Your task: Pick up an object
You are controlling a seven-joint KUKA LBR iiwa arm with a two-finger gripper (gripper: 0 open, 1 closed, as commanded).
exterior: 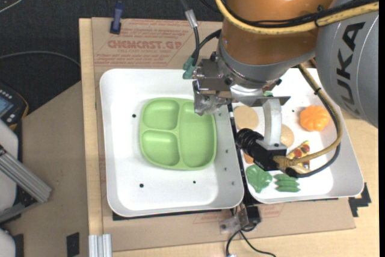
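A light green divided plate point(174, 132) lies in the middle of the left white bin point(117, 147). My gripper point(203, 104) hangs over the plate's far right corner, close to the wall between the two bins. The right bin point(349, 174) holds an orange pumpkin-like piece point(314, 118), two tan round discs point(245, 117) point(286, 136), a small red and yellow item point(301, 148) and two green toy vegetables point(258, 177) point(287, 182). The arm's large orange and grey body covers the far part of the right bin.
The bins rest on a brown board with red lettering point(144, 42). A blue clip point(116, 18) sits at the board's far left edge. Bare white floor surrounds the plate in the left bin.
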